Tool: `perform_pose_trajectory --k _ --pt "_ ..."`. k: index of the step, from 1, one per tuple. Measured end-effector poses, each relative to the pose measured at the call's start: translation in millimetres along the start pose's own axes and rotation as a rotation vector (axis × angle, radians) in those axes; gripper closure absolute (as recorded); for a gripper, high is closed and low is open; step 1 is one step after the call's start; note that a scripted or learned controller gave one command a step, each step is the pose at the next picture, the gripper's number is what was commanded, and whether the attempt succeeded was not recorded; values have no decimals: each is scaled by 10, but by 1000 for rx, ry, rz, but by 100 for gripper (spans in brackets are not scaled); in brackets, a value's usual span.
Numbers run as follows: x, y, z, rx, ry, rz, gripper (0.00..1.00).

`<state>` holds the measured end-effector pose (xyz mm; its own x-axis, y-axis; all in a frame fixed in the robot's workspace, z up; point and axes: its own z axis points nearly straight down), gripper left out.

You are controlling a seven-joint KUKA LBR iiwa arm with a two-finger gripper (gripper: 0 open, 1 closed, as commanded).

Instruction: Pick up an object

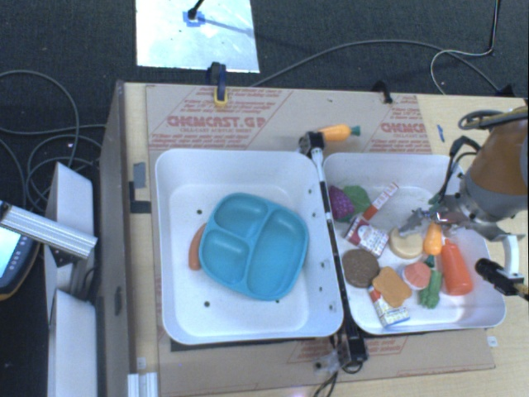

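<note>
Since the task only says grab an object, the likeliest pick looks like the small orange-yellow piece [432, 239], which sits in the right bin [488, 314] right by the gripper [426, 218] and against the round tan slice [404, 244]. Whether the gripper has hold of anything can't be told, since its tip blurs into the clutter. Just beside the small piece lies a smooth red-orange carrot shape [456, 270], with a brown patty disc [360, 267], a toast-coloured slab [391, 286] and purple grapes [340, 202] further left, all glossy plastic toy food, heaped loosely so a grab lands on something. Well apart, the left bin [178, 188] holds a blue sectioned tray [252, 245], its rounded wells making it a poor thing to pinch.
</note>
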<state>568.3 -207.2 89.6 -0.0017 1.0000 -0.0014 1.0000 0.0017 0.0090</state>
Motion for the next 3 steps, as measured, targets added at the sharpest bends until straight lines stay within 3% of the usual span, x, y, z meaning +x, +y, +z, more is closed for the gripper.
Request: perform_pose_trajectory --k 1,2,3 --pt "-4 -508 -10 -7 -3 1 0" --pt "954 70 -5 -9 2 -2 0" --pt "1033 671 37 54 -7 4 0"
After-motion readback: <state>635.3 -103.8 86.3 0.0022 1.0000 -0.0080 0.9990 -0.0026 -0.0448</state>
